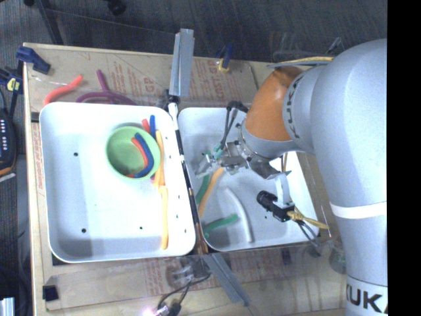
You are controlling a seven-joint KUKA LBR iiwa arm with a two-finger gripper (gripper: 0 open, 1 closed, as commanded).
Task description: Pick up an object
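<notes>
Holding a green bowl (133, 151) with red, blue and yellow sticks, the left bin (72, 196) sat at 9 o'clock; right bin (263, 236) held green stick (220, 224); gripper (220, 160) state couldn't be told.

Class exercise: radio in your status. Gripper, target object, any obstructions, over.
Gripper low in right bin, left side. Orange stick just beneath it, nothing seen held. Green stick lies nearby.

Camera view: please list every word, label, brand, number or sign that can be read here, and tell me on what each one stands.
"KUK": large black letters on the grey arm, at its lower end, cut off by the picture's edge.
Faint reddish printing on the bench surface: too blurred to read.
</notes>
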